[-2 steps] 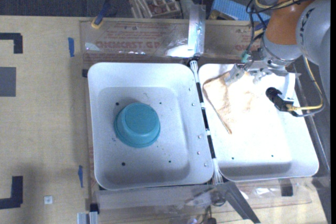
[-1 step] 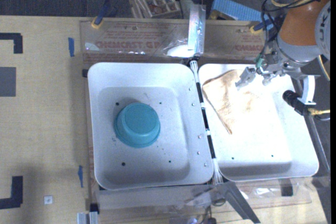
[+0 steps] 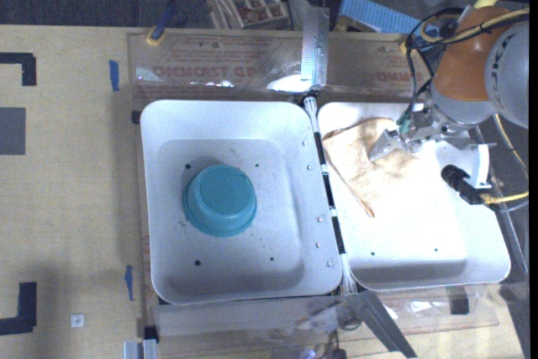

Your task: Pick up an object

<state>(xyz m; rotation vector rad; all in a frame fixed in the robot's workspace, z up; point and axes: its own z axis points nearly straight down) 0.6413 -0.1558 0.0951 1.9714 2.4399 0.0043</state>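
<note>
A teal bowl (image 3: 220,199) lies upside down in the middle of the left bin (image 3: 168,130). A tan, stained cloth (image 3: 370,164) is spread over the back left part of the right bin (image 3: 437,256). My gripper (image 3: 393,142) hangs low over the cloth's back right part, at or just above its surface. The grey arm with its orange band (image 3: 466,67) comes in from the right above it. Nothing can be seen held between the fingers.
A clear plastic wall (image 3: 227,67) runs along the back of both bins. A black cable end with a yellow lead (image 3: 471,189) hangs over the right bin's right side. Boxes and clutter lie on the floor beyond the bench.
</note>
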